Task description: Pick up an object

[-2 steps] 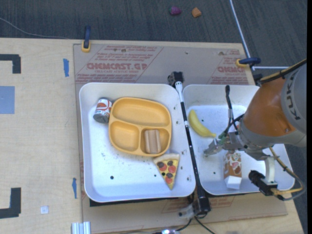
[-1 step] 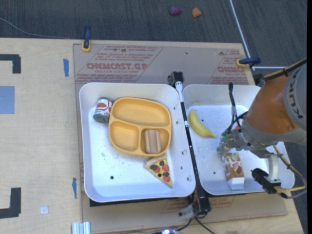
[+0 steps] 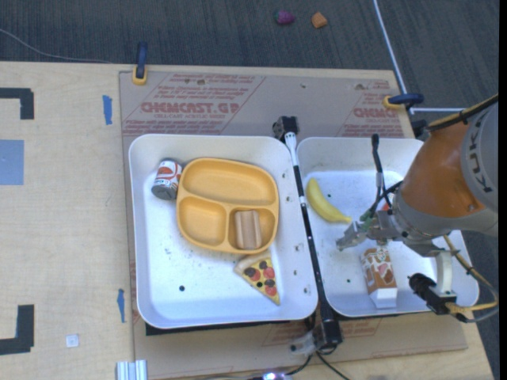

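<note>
The arm comes in from the right and hangs its claw (image 3: 354, 236) low over the right bin (image 3: 412, 150), the wrist tipped so the metal tips aim down and to the left. From where I stand I cannot tell how the claw is set; the tips are small and blur into the white floor, and nothing shows between them.

Nearest the claw is the small carton (image 3: 379, 275), lying on its side just below and to the right of it, close but apart. The banana (image 3: 324, 203) lies just above and to the left of the claw, curved along the bin's inner wall. Either could be the object to pick up; the claw sits between the two, so my guess is that it is lining up on one of them, and nothing is lifted yet.

Well off to the claw's left, across the divider, the left bin (image 3: 150, 236) holds the rest: a yellow divided tray (image 3: 222, 182) with a brown block (image 3: 247, 229) in its lower-right compartment, a small can (image 3: 165, 179) touching the tray's far left edge, and a pizza slice (image 3: 261, 276) just below the tray. Those lie where they fell, none propped or stacked. The bench (image 3: 55, 212) beyond them is out of the arm's business.
</note>
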